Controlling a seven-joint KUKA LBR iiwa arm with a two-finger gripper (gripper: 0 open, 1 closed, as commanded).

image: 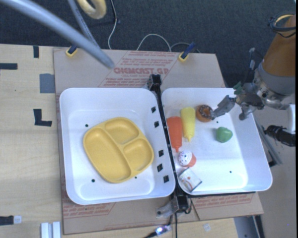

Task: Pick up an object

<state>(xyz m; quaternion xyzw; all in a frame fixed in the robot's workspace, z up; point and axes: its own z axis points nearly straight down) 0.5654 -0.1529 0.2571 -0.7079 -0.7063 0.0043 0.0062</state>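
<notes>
Camera view looks down on two white bins side by side. Left bin point(69, 133) holds a yellow divided plate point(118, 148) at centre frame. Right bin point(248, 167) carries an orange bottle point(175, 132) and a yellow bottle point(188, 122) beside the divider, a green object point(223, 134) right of them, a brown round piece point(204, 112) above, and a small white-and-red ball point(185, 158) lower down. At the upper right edge of that bin, the gripper point(229, 105) hangs with fingers spread, apparently holding nothing, near the brown piece.
</notes>
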